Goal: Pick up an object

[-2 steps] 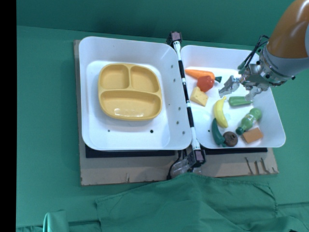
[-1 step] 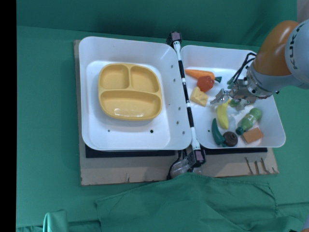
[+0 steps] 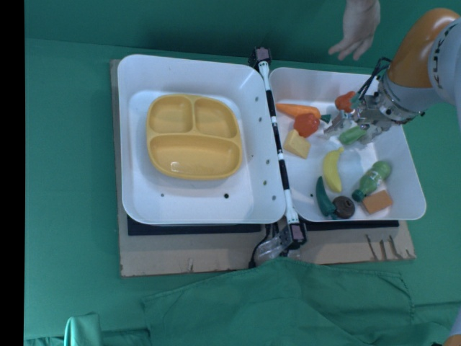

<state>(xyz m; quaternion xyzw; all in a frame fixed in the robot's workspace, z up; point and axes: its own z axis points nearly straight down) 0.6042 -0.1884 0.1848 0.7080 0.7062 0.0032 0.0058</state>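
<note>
My gripper (image 3: 352, 130) reaches in from the right, low over the back of the right bin (image 3: 403, 193). A small green toy vegetable (image 3: 353, 135) sits between its fingers, and the gripper is shut on it. An orange-red toy (image 3: 345, 101) lies just behind the gripper. To its left are a carrot (image 3: 297, 109), a red tomato (image 3: 306, 124) and a yellow cheese wedge (image 3: 296, 143). Nearer the front lie a banana (image 3: 331, 169), a green bottle (image 3: 372, 179), an orange block (image 3: 377, 202), a dark green cucumber (image 3: 323, 197) and a brown round piece (image 3: 343, 207).
The left bin (image 3: 137, 193) holds a yellow divided plate (image 3: 193, 136). A person's hand (image 3: 356, 24) hangs over the back edge of the right bin, close to the arm. A black-and-white bar (image 3: 277, 135) runs between the bins. Green cloth surrounds the bench.
</note>
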